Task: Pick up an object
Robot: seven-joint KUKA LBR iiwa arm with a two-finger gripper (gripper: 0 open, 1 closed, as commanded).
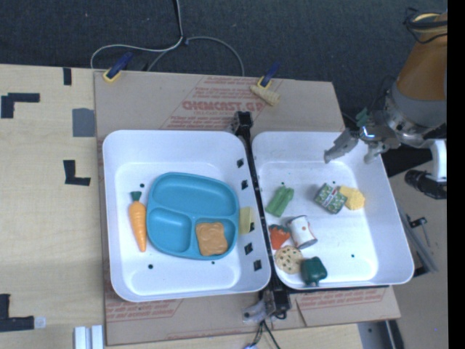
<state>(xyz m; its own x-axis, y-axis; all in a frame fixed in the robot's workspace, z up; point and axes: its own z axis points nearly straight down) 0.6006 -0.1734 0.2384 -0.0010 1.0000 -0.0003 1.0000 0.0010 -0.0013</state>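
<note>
In the left bin point(116, 158) I saw a carrot point(137, 224) beside a blue plate point(190, 213) carrying a toast slice point(211, 238). The right bin point(378, 260) held a green pickle point(280, 200), a can point(301, 232), a cookie point(288, 258), and a green packet point(330, 198) touching a yellow block point(353, 198). Above its upper right corner the arm point(420, 78) slanted in, its claw point(357, 147) spread wide, gripping nothing.

arm's coming in from the right, orange band up near the top corner, wrist angled down-left. gripper point(357, 147) hangs with both fingers point(338, 150) spread apart, nothing between them.
</note>
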